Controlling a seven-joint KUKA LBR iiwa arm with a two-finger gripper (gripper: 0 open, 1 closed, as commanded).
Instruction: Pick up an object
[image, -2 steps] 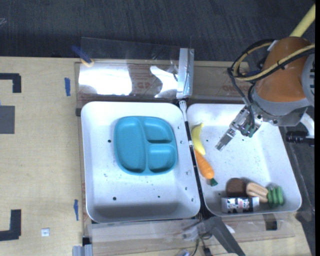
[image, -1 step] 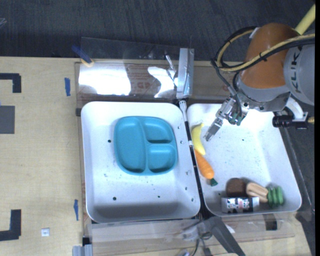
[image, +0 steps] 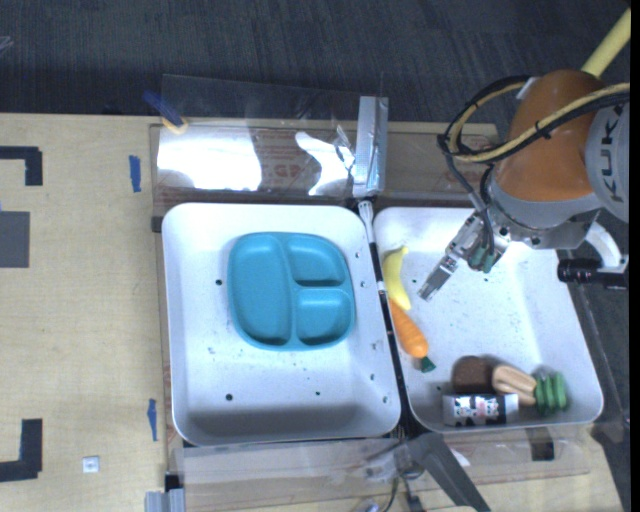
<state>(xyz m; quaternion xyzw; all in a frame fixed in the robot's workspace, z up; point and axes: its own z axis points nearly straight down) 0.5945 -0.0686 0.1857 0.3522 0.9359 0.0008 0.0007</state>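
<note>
Because the toys have gathered along the edges of the right bin (image: 560, 330), its bare middle is where the pincer (image: 447, 268) hangs, pointing toward eight o'clock with nothing between its fingers; how wide they stand I cannot tell. The nearest candidates lie against the bin's nine-o'clock wall: a toy banana (image: 396, 277) with a toy carrot (image: 410, 335) just below it. At six o'clock cluster a brown toy (image: 473, 374), a small bottle (image: 480, 407) and a green piece (image: 550, 392). The left bin (image: 190, 330) carries a blue divided plate (image: 292, 290), lying flat, probably a harder grasp.
</note>
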